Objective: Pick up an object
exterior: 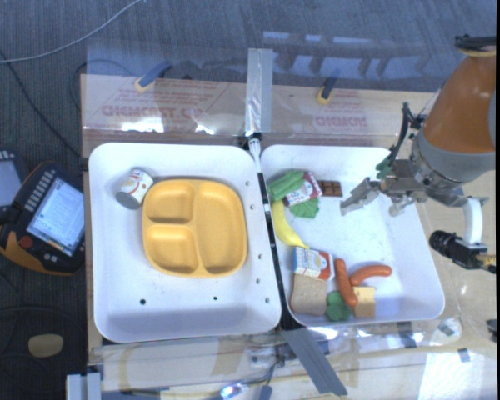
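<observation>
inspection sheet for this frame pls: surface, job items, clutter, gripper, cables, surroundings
Surface: two white bins side by side, left bin, right bin, on a bench with taped plastic sheeting.
Job's things: toy food along the right bin's left side: banana, green vegetable, small carton, bread slice, carrot, sausage.
Clutter: yellow divided plate and a small cup on its side, in the left bin.
Grippers: gripper above the right bin's upper part, jaws spread, nothing between them.
Cables: cable across the floor, upper left.
Surroundings: teach pendant on the floor, left; grey carpet.
</observation>
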Controlling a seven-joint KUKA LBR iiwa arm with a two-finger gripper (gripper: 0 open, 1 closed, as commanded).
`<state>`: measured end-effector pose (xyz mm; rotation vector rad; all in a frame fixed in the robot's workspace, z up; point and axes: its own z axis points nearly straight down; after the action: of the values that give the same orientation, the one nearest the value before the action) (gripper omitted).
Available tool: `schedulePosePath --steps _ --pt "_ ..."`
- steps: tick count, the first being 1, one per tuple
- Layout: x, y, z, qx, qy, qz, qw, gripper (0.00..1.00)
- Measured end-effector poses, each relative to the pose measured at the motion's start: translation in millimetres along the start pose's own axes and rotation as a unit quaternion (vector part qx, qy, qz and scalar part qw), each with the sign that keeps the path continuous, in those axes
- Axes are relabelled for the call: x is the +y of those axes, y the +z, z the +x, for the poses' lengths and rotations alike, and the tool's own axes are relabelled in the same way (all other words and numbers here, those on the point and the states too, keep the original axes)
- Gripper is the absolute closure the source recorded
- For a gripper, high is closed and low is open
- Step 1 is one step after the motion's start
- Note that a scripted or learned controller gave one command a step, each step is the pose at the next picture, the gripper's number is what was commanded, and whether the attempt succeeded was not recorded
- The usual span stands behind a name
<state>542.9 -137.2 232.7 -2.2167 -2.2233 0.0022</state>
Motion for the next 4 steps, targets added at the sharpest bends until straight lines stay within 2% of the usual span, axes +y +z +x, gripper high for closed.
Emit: schedulePosePath --steps 1,2,3,4 --pt "-53.4 124.7 9.3 -0.001 0.031 -0.010 0.9995 0.00" --pt "-49.1 100.5 7.4 0.000 0.022 -0.001 0.9998 0.00" --pt "-47.7 134.8 -3.6 -0.002 -0.041 -0.018 0.9990 0.00" --pt "-44.7 122.3 -4.0 -0.003 -0.041 -0.022 0.9989 1.00"
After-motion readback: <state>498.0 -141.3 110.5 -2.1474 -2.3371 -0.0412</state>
